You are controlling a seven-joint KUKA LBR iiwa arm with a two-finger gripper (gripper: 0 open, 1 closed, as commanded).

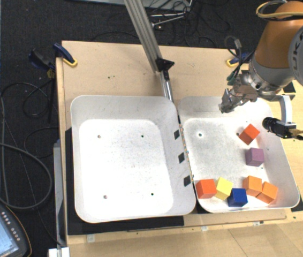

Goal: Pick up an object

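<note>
Arm enters from the right, grey body with the orange band [280, 33] bulging at the upper right corner. Wrist angles down and leftward, ending in the gripper [227, 106] poised over the far edge of the right bin [216, 208]. Cannot tell whether the claw stands apart or together; the tip is dark and small. Nothing visible between its tips.

All blocks sit in the right bin. Orange block [249, 134] lies nearest the gripper, toward the bin's middle right, apart from it. Purple block [255, 156] just nearer the camera than that one. Along the bin's near edge: an orange-red block [206, 188], yellow block [224, 188] touching it, blue block [237, 197] beside the yellow, then two orange blocks [261, 188] close together toward the near right corner.

Left bin [82, 159] lies alongside the right bin.
</note>
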